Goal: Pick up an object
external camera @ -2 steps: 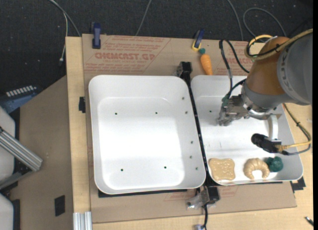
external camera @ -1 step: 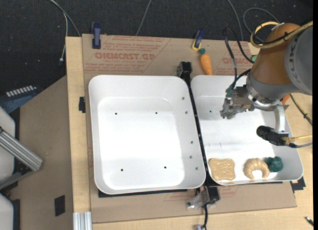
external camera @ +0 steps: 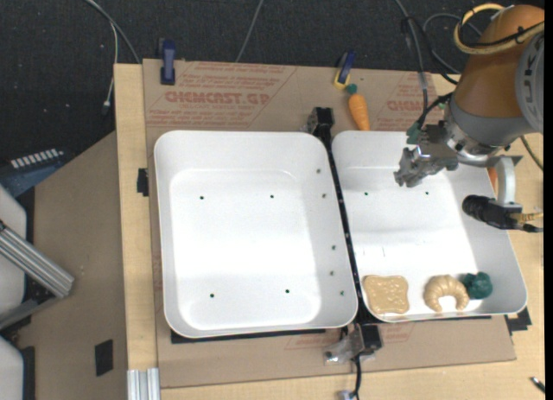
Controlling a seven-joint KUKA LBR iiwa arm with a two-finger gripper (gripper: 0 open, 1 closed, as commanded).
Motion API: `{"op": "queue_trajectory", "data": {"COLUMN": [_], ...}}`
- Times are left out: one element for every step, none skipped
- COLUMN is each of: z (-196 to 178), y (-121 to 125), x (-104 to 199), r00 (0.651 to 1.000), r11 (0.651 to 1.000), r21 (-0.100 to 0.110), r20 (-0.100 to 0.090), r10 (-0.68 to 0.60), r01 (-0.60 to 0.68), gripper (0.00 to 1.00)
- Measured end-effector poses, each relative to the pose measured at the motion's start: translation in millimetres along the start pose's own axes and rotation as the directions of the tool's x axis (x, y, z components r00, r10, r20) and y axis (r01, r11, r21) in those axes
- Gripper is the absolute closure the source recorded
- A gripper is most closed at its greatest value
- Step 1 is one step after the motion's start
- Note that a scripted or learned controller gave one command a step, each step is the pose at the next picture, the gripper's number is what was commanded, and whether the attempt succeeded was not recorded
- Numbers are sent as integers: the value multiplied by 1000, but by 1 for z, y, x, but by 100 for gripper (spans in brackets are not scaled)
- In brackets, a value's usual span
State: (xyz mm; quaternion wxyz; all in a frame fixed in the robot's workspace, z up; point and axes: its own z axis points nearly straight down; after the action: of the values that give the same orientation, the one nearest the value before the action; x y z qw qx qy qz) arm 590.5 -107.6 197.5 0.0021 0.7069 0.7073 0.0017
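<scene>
Approach step: pincer (external camera: 413,170) over right bin (external camera: 406,234), grip state unreadable. Next: travel toward croissant (external camera: 446,292), then descend.

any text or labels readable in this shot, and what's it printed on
"GICMCAST.GP" is my best reading of the large red print on the cardboard sheet behind the left bin; the letters are blurred.
Smaller red lines above and below it: too blurred to read.
Red print on the cardboard behind the right bin: unreadable, partly hidden by the arm.
</scene>
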Motion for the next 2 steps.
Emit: {"op": "queue_trajectory", "data": {"z": [-53, -41], "y": [1, -16], "x": [0, 43], "r00": [1000, 1000], "r11": [1000, 1000], "r21": [0, 6], "r20": [0, -2], "r10": [0, -3], "r01": [0, 3], "gripper": [100, 100]}}
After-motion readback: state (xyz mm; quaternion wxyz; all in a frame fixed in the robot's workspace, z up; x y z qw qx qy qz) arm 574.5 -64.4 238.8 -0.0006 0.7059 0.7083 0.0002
